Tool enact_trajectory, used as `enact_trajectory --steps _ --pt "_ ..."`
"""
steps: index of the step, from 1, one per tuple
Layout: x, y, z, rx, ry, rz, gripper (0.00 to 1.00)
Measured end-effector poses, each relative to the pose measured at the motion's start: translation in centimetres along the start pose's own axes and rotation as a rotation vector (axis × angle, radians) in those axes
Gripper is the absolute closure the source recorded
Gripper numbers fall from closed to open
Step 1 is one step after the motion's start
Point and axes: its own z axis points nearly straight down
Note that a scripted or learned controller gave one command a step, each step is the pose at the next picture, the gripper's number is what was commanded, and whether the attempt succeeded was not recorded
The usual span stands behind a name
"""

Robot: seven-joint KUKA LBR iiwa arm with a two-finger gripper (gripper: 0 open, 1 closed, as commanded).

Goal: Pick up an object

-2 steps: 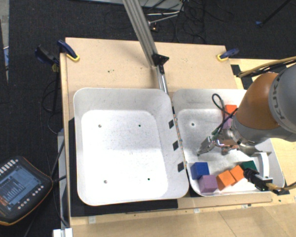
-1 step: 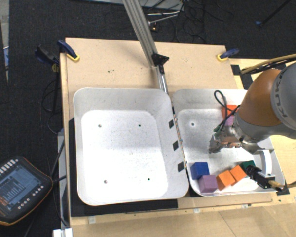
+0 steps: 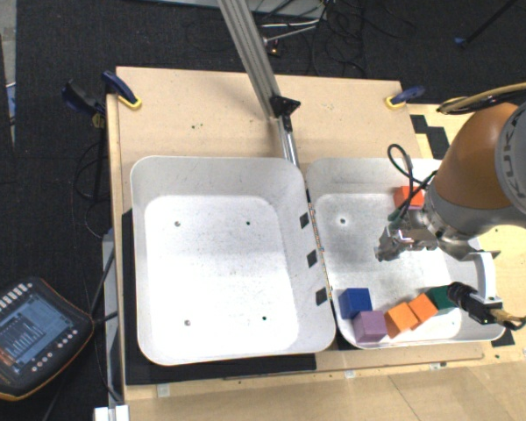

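- Risks closing on nothing: with the hand (image 3: pixel 393 246) poised over bare floor in the middle of the right bin (image 3: pixel 351 191), well apart from the cluster by the near rim.
- Could shove rather than grip: blue cube (image 3: pixel 355 302), purple cube (image 3: pixel 370 325), orange block (image 3: pixel 403 316) and green block (image 3: pixel 443 302) bunched in a row, touching or nearly so, leaving little room to slip down between neighbours.
- Might pin a block against the bin's near wall or tip it onto the surface (image 3: pixel 210 103), given the closeness to the rim.
- May miss the other orange piece (image 3: pixel 409 197) too, half hidden behind the arm and just beside a looping dark cable (image 3: pixel 396 160); a likely snag there.
- Hand: cannot tell how far open, being too small and blurred from this angle; seems to hold nothing and to touch no block.
- Nearest candidate by judgement: either the orange piece behind the wrist or the blue cube, both near but apart from the hand.
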Motion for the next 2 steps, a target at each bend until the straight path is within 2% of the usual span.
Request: enact_trajectory --steps 1,2 --pt "-0.1 0.1 -4.3 -0.001 -0.001 0.000 1.00" --pt "-0.1 0.2 -5.7 0.001 0.000 0.000 1.00"
